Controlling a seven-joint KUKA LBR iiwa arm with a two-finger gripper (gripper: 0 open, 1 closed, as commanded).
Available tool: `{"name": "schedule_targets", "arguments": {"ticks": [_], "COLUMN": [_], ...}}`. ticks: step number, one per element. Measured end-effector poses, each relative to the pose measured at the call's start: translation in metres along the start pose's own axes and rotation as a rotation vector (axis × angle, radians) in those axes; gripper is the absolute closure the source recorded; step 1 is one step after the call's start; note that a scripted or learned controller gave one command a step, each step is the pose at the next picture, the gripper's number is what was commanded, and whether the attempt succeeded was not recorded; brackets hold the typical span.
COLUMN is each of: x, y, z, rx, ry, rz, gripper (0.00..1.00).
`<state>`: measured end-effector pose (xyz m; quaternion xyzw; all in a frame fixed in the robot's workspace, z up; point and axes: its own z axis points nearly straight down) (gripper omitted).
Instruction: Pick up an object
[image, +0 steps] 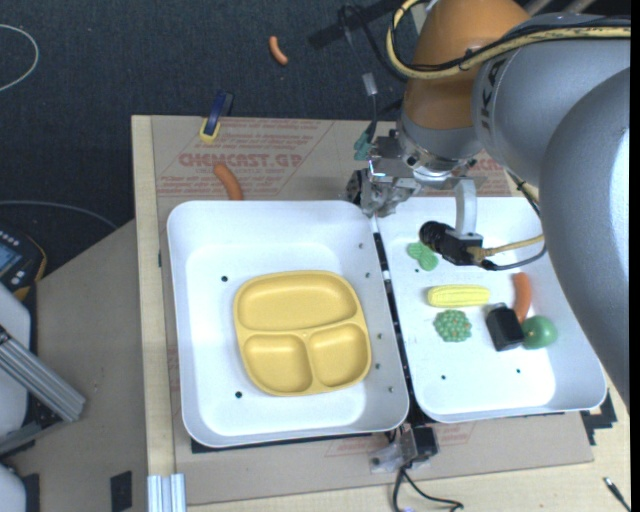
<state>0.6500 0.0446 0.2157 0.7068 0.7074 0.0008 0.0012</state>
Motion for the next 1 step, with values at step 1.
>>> {"name": "schedule_targets", "arguments": {"ticks": [1], "x": [0.0068], "y": [-0.0076], "z": [-0.0102], "rx": [0.002], "ry": [0.001], "rz": [0.0], "gripper": [1.0]}}
